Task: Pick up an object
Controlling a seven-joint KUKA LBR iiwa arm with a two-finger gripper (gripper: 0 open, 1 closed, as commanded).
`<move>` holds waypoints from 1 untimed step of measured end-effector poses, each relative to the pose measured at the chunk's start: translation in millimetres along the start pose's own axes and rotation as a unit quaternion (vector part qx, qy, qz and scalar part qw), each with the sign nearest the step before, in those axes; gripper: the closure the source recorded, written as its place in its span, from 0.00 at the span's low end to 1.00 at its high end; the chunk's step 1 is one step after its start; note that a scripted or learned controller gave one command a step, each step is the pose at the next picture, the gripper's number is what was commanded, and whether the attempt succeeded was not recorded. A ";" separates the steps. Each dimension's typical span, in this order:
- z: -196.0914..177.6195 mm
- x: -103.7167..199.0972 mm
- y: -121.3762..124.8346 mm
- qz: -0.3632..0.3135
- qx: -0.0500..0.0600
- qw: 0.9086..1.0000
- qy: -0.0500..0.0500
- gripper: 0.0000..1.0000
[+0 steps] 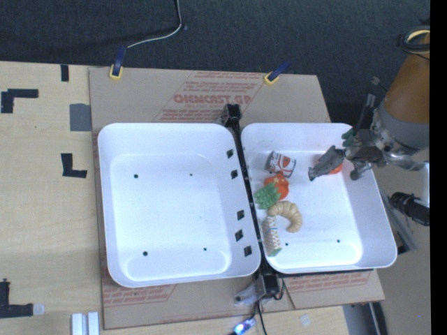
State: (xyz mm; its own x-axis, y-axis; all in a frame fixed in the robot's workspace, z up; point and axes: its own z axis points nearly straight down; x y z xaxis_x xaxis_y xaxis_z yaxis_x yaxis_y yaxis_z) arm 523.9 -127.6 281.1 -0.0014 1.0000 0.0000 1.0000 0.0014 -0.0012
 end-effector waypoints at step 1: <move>78.8 119.9 -4.3 -0.006 0.005 1.000 0.002 0.00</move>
State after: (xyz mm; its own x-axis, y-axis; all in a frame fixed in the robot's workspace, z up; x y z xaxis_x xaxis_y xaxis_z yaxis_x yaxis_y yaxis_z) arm 519.3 -7.7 202.3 -0.0125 0.9999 0.0048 0.9999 0.0126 -0.0104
